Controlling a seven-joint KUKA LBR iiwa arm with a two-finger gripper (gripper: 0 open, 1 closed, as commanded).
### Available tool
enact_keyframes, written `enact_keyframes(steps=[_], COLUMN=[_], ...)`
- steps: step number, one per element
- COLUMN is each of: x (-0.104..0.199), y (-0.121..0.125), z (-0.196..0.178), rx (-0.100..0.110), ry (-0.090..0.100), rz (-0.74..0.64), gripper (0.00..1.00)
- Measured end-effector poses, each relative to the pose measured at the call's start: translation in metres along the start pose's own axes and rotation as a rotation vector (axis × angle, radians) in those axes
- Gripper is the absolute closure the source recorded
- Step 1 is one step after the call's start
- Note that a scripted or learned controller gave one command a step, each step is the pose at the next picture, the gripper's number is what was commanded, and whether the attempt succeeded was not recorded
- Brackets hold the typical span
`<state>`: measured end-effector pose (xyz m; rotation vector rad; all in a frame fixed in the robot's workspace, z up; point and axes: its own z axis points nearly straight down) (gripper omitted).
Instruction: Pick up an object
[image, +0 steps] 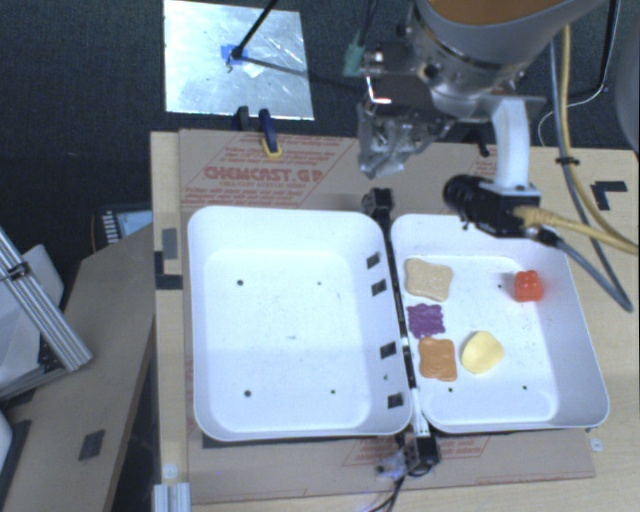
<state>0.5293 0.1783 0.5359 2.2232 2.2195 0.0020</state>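
Several small things lie in the right bin (560, 400): a tan flat piece (429, 279), a purple piece (426, 320), an orange piece (437, 358), a yellow lump (481, 352) and a red-orange thing (528, 286) near the far right side. My gripper (385, 160) hangs high above the far edge of the bench, over the gap between the two bins and well clear of every object. Nothing shows between its fingers.
The left bin (215, 300) sits beside the right one, joined by a black hinge strip (393, 320). Brown cardboard (265, 170) lies under both bins. A shiny metal sheet (238, 58) rests beyond the bench at the back left.
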Motion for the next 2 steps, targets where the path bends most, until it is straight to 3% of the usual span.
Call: enact_keyframes(steps=[1, 2], x=[0.054, -0.005], y=[0.022, -0.002], z=[0.001, 0.0], rx=[-0.002, -0.001], ry=[0.001, -0.001], rz=[-0.009, 0.002], gripper=[1.0, 1.0])
